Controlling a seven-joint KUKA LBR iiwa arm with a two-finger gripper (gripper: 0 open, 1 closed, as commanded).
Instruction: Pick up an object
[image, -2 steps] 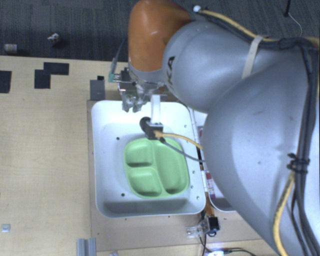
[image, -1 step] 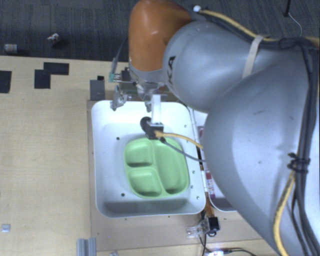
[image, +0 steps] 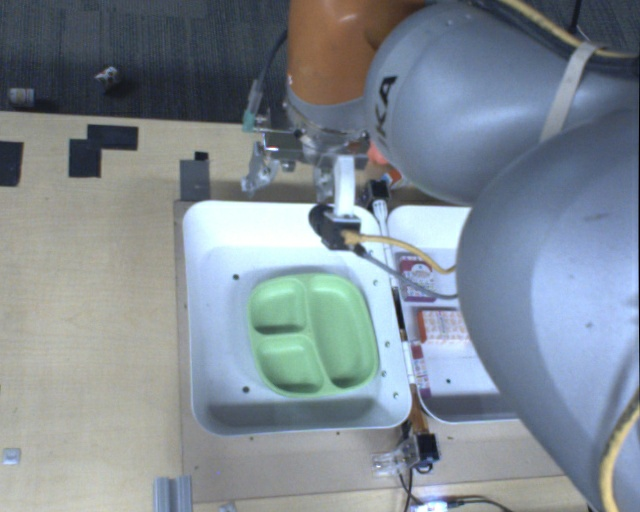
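A pale green plate (image: 310, 332) with three compartments lies flat in the middle of the left white bin (image: 205, 300). My gripper (image: 292, 180) hangs over the back rim of that bin, beyond the plate and apart from it. Its two metal fingers (image: 259, 172) stand spread and open, with nothing between them. In the right bin (image: 450, 410), a red and white packet (image: 419, 276) and a second red-printed packet (image: 442, 326) lie near the dividing wall. My arm hides most of that bin.
The grey arm covers the right side of the view. Black marks (image: 100, 148) and a small dark block (image: 195, 178) sit on the wooden bench left of the bins. A small clip with wires (image: 410, 456) lies in front of the bins.
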